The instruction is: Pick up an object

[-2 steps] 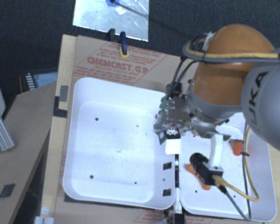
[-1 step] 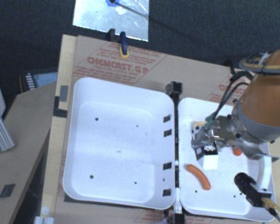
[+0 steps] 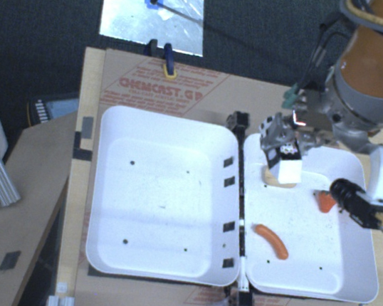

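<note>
White block (image 3: 289, 173) just under end effector (image 3: 283, 154), right bin (image 3: 344, 281).

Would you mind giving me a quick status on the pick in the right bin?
Tool low over right bin, at its far left corner. White block and tan piece right beneath it; grasp unconfirmed. Orange sausage-shaped piece lies apart, untouched.
</note>
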`<action>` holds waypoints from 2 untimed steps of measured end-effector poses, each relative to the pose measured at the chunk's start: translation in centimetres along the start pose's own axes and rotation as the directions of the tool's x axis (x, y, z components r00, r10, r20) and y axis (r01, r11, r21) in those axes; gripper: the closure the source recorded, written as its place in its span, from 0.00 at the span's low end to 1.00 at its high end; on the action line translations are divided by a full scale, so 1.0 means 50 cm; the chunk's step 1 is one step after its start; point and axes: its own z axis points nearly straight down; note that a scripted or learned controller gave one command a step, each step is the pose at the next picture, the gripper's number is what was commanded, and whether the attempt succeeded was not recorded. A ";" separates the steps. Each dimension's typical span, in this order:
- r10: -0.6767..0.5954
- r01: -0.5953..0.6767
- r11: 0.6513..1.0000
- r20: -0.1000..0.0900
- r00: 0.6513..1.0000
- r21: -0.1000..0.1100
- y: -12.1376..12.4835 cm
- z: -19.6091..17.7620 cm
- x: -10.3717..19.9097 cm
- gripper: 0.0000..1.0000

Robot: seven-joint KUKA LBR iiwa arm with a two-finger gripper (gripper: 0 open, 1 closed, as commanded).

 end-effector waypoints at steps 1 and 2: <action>0.010 -0.010 1.000 0.005 1.000 0.027 -0.008 0.248 -0.013 1.00; 0.003 -0.003 1.000 0.002 1.000 0.012 0.058 0.157 0.070 1.00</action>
